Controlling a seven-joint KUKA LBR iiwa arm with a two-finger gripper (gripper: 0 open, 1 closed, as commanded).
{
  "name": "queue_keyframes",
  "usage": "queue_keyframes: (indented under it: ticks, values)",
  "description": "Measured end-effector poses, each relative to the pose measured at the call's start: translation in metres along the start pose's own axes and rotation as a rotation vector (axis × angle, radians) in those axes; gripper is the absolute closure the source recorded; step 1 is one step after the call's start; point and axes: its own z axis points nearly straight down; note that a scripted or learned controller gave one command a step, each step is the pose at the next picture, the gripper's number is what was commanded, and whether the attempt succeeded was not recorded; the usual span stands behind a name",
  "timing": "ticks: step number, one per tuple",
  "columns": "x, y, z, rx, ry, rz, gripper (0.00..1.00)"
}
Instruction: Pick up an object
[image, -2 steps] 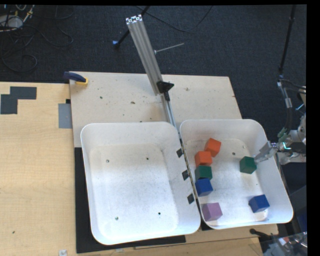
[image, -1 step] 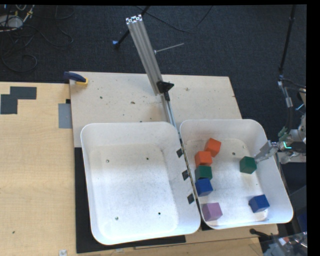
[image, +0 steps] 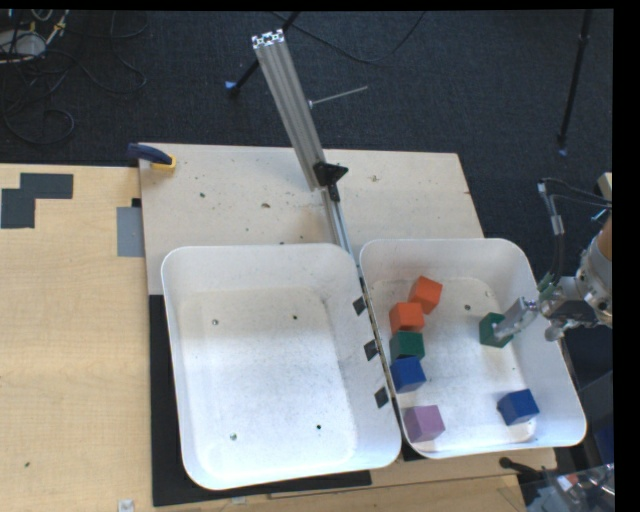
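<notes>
The right bin holds several small blocks. Along its left wall lie two orange blocks, a green block, a blue block and a purple block. A second blue block sits near the front right corner. A dark green block lies right of centre. My gripper reaches in over the right rim and its tip is right against this dark green block. Whether the block rests on the bin floor or is lifted is unclear.
The left bin stands beside the right one, with black clips on the shared wall. A slanted aluminium bar rises behind the bins. A small blue and yellow tool lies at the board's far left corner.
</notes>
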Motion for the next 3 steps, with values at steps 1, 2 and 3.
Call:
queue_keyframes:
  ticks: [1,2,3]
  values:
    - [-0.002,-0.003,0.044,0.001,0.0,0.001,0.0]
    - [-0.004,0.005,0.098,0.001,0.001,0.002,0.0]
    - [-0.006,0.006,0.085,-0.004,-0.001,0.008,1.0]
